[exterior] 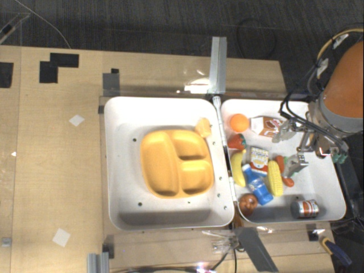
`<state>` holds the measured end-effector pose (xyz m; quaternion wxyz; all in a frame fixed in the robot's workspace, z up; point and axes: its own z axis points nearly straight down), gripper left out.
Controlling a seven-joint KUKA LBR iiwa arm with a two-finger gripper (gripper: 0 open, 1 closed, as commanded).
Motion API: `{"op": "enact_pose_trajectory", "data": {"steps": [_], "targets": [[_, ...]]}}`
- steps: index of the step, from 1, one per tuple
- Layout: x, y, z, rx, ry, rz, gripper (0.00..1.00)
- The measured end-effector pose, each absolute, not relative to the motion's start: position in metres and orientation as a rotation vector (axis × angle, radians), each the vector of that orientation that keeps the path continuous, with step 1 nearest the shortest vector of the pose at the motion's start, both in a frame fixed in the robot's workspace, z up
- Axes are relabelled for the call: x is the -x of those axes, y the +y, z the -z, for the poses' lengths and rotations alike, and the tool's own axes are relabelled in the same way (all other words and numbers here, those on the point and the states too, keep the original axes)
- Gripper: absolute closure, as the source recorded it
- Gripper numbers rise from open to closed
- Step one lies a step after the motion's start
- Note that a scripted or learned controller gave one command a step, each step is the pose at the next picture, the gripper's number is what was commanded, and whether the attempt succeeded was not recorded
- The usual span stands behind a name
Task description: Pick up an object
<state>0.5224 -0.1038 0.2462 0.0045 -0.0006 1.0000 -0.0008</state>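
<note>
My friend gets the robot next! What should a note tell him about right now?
Pincer: over the right bin, above the toys, nothing visibly held; whether it is open or shut is unclear.
Right bin holds: orange, corn cob, blue bottle, yellow banana-like piece, small can, brown round fruit, small carton.
Left bin: yellow divided tray.
Done: nothing picked yet.
Left: grasp and lift one object.
</note>
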Motion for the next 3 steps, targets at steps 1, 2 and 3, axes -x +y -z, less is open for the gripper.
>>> {"op": "enact_pose_trajectory", "data": {"steps": [1, 2, 3], "targets": [[-0.500, -0.158, -0.098, 0.129, 3.138, 0.000, 0.00], [-0.606, -0.140, -0.089, -0.144, 3.123, 0.001, 0.00], [-0.663, -0.103, -0.090, -0.271, 3.125, 0.004, 0.00]]}}
